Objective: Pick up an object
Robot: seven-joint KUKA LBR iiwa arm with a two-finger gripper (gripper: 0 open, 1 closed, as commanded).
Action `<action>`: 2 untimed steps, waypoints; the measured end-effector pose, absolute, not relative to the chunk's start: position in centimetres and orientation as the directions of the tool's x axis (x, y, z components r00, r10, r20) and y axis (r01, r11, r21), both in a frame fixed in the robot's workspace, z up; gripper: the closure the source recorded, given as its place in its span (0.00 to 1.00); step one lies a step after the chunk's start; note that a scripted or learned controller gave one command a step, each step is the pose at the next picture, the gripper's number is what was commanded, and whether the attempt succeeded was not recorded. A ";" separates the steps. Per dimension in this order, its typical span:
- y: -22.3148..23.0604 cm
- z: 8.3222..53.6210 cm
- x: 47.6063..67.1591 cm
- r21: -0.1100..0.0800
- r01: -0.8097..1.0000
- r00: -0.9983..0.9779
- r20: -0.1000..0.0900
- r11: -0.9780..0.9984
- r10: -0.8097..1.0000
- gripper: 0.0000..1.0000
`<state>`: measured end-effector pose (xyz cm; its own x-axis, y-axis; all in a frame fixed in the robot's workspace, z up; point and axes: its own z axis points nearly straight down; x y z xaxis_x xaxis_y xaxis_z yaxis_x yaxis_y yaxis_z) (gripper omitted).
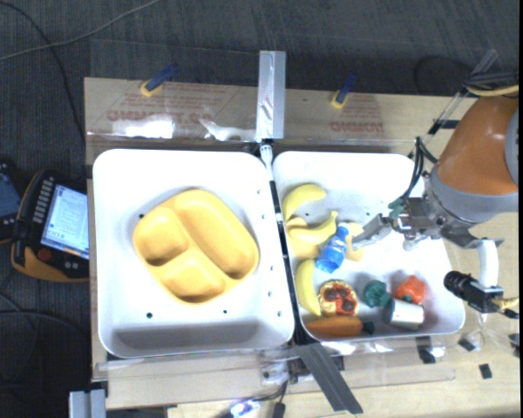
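Note:
The right bin holds a pile of toys. Yellow bananas lie at its left side, and a small blue bottle rests on them. Along the front are a round red-and-yellow food toy, an orange carrot-like piece, a green piece, a red-orange piece and a white block. My gripper hangs low over the bin's middle right, just right of the blue bottle. It is seen from above, and nothing shows held in it.
The left bin holds a yellow sectioned plate. A metal divider stands behind the bins. A handheld pendant lies off the bench at far left. A black fitting sits by the right bin's outer edge.

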<state>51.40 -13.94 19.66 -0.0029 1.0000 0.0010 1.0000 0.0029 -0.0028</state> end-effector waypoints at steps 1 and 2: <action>-12.1 9.0 53.6 0.013 1.000 0.015 -0.003 -0.015 1.000 0.00; -12.0 10.0 53.7 0.013 1.000 0.015 0.000 -0.015 1.000 1.00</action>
<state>53.67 -12.03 9.97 0.0148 0.9999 0.0002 0.9998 -0.0148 0.0133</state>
